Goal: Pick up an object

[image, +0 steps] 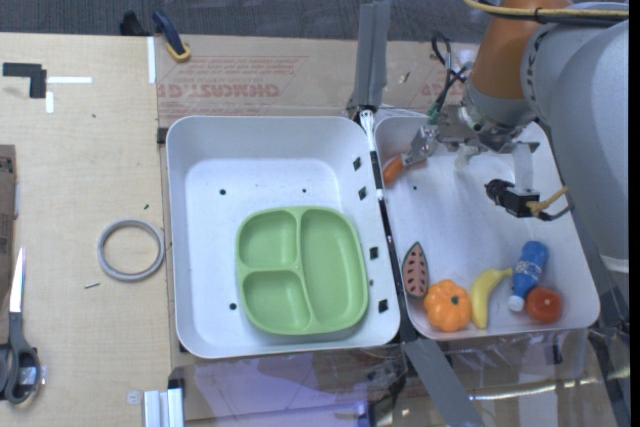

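While the arm (pixel 570 45) reaches in from the right over the right bin's (pixel 470 225) far end, its gripper (pixel 425 143) points down-left toward the far-left corner. Finger opening cannot be determined. A small orange object (pixel 392 169) lies just beside the fingertips, against the bin's left wall, ungrasped.

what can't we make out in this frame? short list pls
- Gripper: finger state unreadable in the camera view, too small and seen against the arm.
- Orange object beside the gripper: partly covered by the bin wall; identity and contact unclear.
- Blue bottle: label too small to read.
- Scissors: cut off by the left edge.
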Tool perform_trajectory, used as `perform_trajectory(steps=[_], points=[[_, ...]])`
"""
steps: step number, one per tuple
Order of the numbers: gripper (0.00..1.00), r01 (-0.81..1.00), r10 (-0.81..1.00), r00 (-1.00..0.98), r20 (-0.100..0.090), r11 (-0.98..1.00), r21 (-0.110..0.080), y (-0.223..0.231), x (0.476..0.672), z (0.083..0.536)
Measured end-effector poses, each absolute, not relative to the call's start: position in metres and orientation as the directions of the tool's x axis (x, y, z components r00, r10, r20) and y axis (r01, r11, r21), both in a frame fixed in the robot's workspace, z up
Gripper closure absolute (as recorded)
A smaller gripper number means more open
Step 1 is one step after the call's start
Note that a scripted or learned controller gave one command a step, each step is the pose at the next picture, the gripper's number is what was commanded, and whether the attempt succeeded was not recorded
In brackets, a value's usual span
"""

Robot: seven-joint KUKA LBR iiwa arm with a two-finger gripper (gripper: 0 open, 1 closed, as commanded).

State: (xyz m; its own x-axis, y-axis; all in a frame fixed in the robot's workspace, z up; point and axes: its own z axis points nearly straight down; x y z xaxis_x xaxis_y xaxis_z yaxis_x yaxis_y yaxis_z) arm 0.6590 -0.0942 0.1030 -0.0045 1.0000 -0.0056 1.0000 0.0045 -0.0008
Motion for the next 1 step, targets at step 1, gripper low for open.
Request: perform_trajectory(steps=[1], points=[[0.00,1.000,1.000,-0.004,-0.006,0.004,-0.001,-0.0942,0.6590,0.1030]])
